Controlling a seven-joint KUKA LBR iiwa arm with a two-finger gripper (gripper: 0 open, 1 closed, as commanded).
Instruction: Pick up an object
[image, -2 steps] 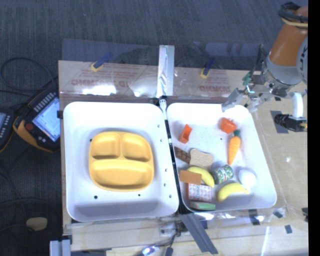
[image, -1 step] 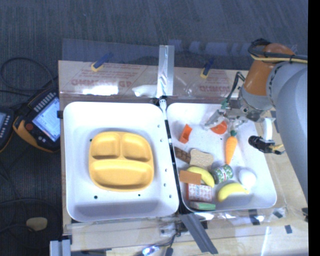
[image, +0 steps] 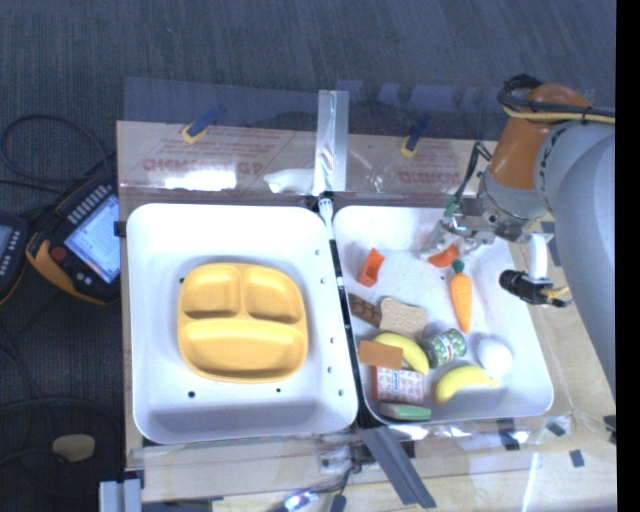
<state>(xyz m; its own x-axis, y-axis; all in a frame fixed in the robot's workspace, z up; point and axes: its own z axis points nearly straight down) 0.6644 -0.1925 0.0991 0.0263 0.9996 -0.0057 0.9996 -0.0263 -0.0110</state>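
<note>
Your tool (image: 452, 238) sits low in the far right corner of the right bin (image: 540, 385), with the grey arm (image: 585, 230) reaching in over the bin's right rim. Something small and orange (image: 443, 258) lies right at the fingertips, but you cannot tell from this slanted view whether the fingers are open, closed, or have it between them, so treat nothing as held.

The pickable things are all in that right bin. The carrot (image: 461, 297) lies just toward the near side of the tool, an orange block (image: 372, 266) sits toward the bin's left wall, and the crowded near half holds a bread slice (image: 402, 316), two bananas (image: 462, 380), a small can (image: 444, 347) and a white egg (image: 493, 354), many of them touching.

Watch these risks. So close to the far right corner, the fingers may scrape the bin wall or floor and slip off the small piece. A lift that catches only an edge would likely drop it. A sideways move at this height could knock the carrot.

Open room lies in the far middle of the right bin, between the orange block and the tool. The left bin (image: 150, 400) holds a yellow divided tray (image: 241, 320) at its centre.
</note>
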